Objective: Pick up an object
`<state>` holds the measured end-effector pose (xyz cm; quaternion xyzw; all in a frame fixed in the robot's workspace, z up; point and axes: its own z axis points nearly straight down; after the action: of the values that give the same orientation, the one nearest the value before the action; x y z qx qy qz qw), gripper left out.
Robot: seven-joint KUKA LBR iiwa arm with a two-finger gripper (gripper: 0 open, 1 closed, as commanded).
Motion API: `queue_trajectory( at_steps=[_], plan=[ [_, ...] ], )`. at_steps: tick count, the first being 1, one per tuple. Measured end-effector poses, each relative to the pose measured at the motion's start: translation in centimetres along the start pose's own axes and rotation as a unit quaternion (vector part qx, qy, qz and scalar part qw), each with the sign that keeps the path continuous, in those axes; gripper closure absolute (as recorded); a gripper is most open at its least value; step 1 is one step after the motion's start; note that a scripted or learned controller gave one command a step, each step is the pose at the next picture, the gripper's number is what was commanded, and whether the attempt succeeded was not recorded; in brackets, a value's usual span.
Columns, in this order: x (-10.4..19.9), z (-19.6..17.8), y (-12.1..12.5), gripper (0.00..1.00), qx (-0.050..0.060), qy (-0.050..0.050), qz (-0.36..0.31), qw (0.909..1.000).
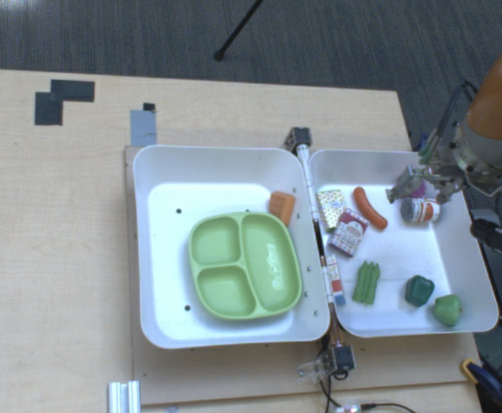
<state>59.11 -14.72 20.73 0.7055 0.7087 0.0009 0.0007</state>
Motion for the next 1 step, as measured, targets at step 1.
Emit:
queue_trajectory(
  at_steps=[1],
  plan=[
    [1.49,10.52,-3.17,0.00,0.001,0.000,0.001,1.0000]
  ],
)
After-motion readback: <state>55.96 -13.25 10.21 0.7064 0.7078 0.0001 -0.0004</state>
